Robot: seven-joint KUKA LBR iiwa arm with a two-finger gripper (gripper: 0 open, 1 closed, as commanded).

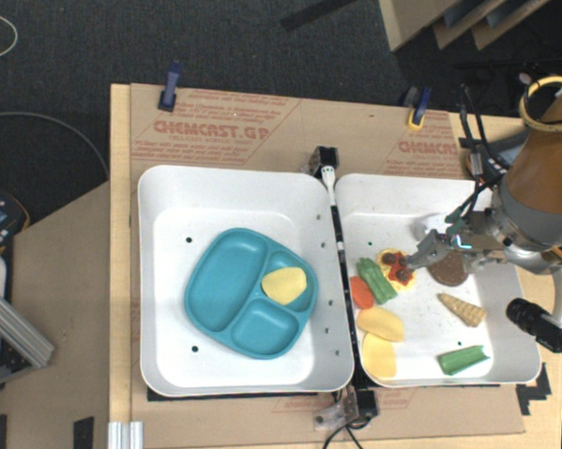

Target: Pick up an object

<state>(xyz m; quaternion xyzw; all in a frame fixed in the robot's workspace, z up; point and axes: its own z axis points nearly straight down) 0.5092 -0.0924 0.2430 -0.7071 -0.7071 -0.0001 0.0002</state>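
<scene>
One gripper [412, 264] hangs low over the right bin [499, 371], reaching leftward.

A divided plate [244, 297] lies in the left bin [157, 259]; toy foods [379, 323] fill the right bin [376, 200].

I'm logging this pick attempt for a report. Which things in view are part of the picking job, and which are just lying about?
Part of the job:
gripper
right bin
toy food in it: brown piece, cone, green pod, yellow pieces, red and green pieces

Just lying about:
left bin
blue divided plate
yellow piece on the plate
</scene>
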